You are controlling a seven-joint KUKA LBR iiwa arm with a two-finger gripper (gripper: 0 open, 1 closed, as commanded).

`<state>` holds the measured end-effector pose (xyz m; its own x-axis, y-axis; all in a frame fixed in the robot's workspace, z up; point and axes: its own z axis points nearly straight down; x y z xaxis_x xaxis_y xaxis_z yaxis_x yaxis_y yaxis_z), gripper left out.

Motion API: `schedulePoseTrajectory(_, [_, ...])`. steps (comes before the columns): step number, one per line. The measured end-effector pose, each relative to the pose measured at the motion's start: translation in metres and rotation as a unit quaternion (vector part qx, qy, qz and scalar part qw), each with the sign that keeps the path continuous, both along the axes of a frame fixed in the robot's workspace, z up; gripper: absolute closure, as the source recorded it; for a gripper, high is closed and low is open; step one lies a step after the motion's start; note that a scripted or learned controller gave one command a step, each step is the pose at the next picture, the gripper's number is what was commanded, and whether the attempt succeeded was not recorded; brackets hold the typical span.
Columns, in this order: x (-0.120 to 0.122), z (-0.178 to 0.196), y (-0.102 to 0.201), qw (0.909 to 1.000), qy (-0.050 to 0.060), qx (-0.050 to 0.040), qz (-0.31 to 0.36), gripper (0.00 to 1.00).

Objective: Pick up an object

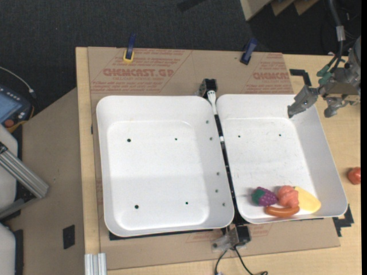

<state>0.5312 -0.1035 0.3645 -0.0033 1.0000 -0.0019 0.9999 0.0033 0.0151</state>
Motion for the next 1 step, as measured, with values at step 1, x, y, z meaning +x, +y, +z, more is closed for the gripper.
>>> schedulePoseTrajectory(1, [-0.0493, 0.0693, 0.0168, 1.0, 0.002, 0.0004, 0.0, 0.0])
